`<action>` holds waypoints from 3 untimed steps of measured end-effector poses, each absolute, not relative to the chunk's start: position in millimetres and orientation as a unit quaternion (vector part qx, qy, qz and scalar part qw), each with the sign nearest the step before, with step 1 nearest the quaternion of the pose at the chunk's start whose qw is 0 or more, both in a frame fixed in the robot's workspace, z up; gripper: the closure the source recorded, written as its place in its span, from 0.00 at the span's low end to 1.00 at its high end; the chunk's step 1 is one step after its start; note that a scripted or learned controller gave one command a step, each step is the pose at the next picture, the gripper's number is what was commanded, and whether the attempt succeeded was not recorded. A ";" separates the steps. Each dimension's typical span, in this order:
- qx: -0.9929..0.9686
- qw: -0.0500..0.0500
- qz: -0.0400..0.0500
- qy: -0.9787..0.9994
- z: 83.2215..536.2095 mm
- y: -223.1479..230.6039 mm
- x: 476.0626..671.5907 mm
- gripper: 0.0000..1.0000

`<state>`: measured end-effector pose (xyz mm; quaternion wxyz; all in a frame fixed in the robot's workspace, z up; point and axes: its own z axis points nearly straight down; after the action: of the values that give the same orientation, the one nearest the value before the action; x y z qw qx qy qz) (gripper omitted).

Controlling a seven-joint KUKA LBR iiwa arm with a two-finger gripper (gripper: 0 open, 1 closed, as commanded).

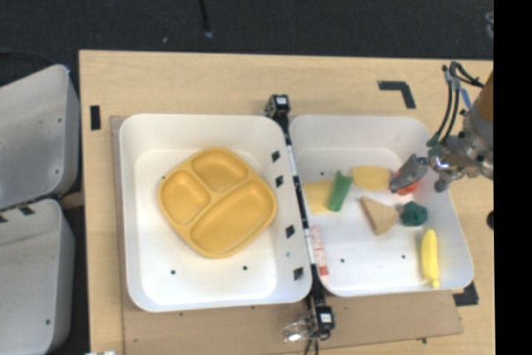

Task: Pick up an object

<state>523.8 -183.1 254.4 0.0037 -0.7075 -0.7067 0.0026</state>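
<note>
The right bin [366,133] holds several small items: a yellow oval piece [371,177], a green stick [339,191], a pale yellow block [317,197], a tan wedge [380,216], a dark green lump [413,215] and a yellow banana-like piece [429,256]. My gripper [424,176] hangs over the bin's right side, open, with nothing between its fingers. A small red item [405,189] peeks out beneath the left finger [407,174], just above the dark green lump.
The left bin [141,262] carries a yellow divided plate [218,201]. A ridge with black clips [293,204] separates the two bins. The arm with its cables [465,108] comes in from the right edge. Bare wooden bench surrounds both bins.
</note>
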 end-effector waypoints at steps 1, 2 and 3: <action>-0.707 0.000 0.000 -0.707 258.7 -182.8 525.7 0.00; -0.707 0.001 0.002 -0.707 208.5 -182.9 535.5 0.00; -0.708 0.002 0.002 -0.706 148.0 -176.6 539.8 0.00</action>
<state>539.8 -176.6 148.0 0.0023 -0.7084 -0.7058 0.0020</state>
